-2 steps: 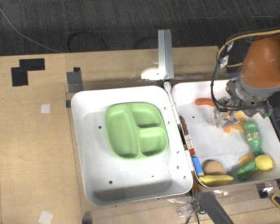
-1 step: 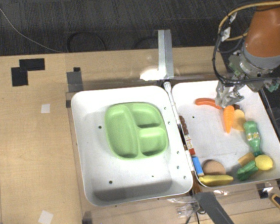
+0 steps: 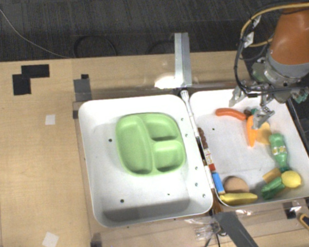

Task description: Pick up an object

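Green divided tray (image 3: pixel 148 143) lay in the left bin (image 3: pixel 106 207), right bin (image 3: pixel 223 151) held orange toy (image 3: pixel 251 132), green bottle (image 3: pixel 279 151) and yellow lemon (image 3: pixel 291 179), gripper (image 3: pixel 262 114) hovered just above the orange toy, grip state unclear

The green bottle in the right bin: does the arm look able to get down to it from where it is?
Probably yes. The green bottle lies uncovered near the right bin's far edge, with the gripper poised just above-left of it. An orange piece lies close beside it and might be nudged.
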Controlling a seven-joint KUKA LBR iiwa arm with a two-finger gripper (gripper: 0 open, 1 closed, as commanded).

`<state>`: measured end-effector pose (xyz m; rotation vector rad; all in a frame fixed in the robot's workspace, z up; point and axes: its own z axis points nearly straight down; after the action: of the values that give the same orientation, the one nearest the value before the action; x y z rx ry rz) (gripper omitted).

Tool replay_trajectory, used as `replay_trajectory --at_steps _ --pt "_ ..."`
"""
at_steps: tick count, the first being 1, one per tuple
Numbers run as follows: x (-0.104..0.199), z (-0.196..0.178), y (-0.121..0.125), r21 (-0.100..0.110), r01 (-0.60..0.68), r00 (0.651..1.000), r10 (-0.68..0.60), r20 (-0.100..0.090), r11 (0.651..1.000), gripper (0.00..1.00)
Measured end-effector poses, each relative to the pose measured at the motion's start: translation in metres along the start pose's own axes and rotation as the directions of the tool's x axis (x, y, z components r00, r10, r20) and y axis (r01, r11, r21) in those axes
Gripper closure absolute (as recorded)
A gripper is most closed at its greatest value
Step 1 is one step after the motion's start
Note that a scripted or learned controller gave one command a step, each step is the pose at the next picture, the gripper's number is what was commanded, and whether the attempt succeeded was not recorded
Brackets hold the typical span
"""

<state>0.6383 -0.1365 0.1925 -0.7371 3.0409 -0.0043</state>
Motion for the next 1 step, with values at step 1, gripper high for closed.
replay_trajectory --at_steps 1 --pt "-0.0008 0.1017 0.0095 0.003 0.063 0.998 -0.063 0.004 0.998 0.00"
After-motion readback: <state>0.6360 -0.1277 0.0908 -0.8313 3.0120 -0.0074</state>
